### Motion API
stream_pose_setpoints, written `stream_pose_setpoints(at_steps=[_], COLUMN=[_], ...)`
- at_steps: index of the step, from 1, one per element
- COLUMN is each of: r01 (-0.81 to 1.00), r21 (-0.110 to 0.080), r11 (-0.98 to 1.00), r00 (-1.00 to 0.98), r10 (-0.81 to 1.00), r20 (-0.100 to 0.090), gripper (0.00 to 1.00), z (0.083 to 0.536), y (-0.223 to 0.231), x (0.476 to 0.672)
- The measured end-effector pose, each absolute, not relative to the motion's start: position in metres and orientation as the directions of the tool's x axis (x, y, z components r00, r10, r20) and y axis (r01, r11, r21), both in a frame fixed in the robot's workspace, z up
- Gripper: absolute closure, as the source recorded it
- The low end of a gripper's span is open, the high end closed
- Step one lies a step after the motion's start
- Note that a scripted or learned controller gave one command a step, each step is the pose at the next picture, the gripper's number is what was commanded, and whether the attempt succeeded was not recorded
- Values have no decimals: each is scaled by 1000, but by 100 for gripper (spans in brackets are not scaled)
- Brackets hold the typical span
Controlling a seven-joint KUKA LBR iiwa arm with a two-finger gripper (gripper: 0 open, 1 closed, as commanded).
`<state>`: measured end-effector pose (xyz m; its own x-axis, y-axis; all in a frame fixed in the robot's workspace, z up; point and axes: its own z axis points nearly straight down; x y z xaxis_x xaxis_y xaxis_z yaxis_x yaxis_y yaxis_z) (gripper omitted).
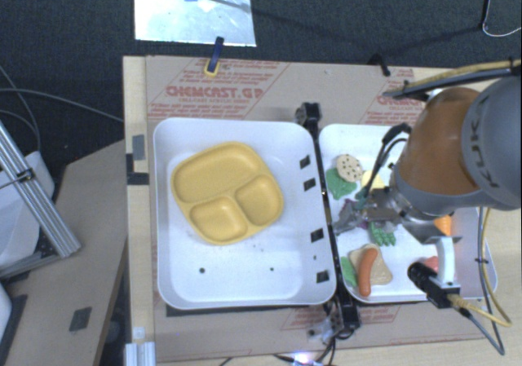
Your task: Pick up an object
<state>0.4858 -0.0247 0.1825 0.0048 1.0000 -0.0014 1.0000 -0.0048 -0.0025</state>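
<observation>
Reaching in from the right, the arm (457, 152) holds its gripper (359, 216) low over the right bin (408, 132), amid toy food: a cookie (349, 165), a green piece (382, 234) and a hot dog (369, 268). Whether it is apart or closed on anything cannot be told, so this reads as the grasp attempt; next, a straight lift would prove the catch. A yellow tray (226, 191) sits in the left bin (245, 291).

The grey arm (489, 144) wears a broad orange band, black cables trailing.
</observation>
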Motion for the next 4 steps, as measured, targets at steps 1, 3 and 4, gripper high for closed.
stream_pose_setpoints(at_steps=[1,3,4], r01=[1000,1000,1000], r21=[1,3,-8], r11=[1,-3,0], r00=[-1,3,0], r10=[1000,1000,1000], r20=[0,-2,2], gripper=[0,0,0], z=[184,187,95], y=[-27,-87,-83], x=[487,503,484])
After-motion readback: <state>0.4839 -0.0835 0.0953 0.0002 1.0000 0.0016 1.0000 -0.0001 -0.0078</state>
